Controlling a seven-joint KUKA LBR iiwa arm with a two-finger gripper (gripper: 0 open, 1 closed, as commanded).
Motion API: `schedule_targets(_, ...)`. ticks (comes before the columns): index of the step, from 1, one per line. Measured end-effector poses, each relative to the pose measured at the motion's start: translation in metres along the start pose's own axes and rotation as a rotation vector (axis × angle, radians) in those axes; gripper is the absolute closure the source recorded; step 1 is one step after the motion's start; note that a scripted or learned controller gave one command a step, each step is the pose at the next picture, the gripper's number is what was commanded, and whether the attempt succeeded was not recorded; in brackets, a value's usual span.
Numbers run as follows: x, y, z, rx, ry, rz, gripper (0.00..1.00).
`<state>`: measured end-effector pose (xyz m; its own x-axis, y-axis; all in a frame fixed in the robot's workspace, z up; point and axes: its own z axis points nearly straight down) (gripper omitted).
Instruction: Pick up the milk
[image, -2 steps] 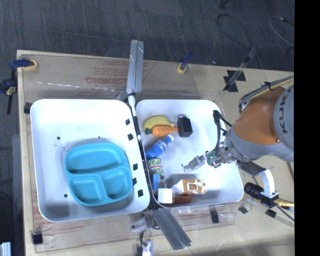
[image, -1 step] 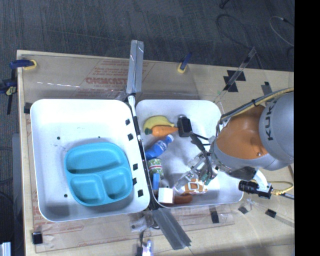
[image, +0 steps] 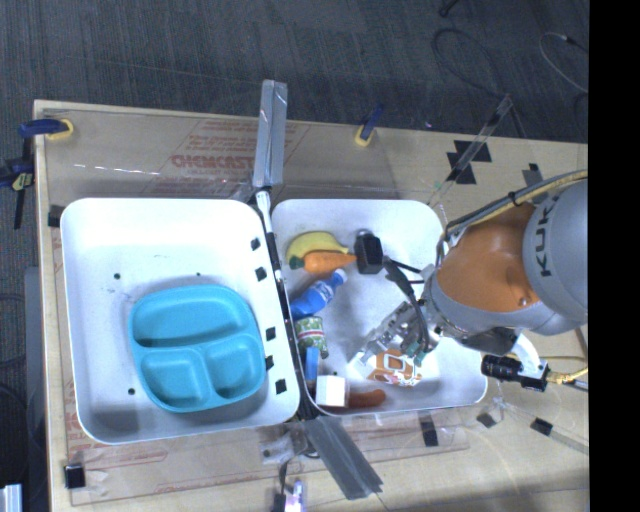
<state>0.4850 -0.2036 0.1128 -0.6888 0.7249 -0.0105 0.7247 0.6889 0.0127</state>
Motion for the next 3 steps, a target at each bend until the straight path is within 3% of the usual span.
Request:
schedule_targets(1, 0.0114, 0.0082, -0.1417, 0.01, 0.007, -0.349, 1.0)
schedule_targets(2, 0.0113, 0.0078, -0.1416, 0.01, 0.008, -0.349, 0.0)
schedule_targets(3, 0.0113, 0.0078, -0.1415, 0.01, 0.008, -0.349, 0.0)
